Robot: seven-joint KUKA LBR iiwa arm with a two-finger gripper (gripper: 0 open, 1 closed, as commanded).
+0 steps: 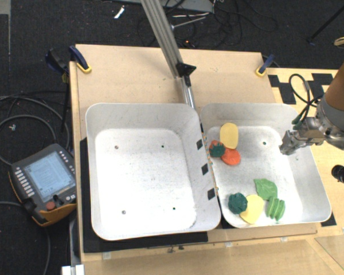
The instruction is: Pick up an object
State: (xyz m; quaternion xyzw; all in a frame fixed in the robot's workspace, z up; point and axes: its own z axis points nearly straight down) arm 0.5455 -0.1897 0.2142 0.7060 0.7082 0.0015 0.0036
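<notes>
My grey arm [336,116] wears an orange band above the wrist, black cables loop beside it, and my gripper [288,145] is grey metal.

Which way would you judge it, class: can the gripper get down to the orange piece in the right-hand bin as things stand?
Probably yes. The gripper hangs over the right bin, and bare bin floor lies between it and the orange piece. A dark green piece touches the orange one on its far side, which could crowd a grasp.
</notes>
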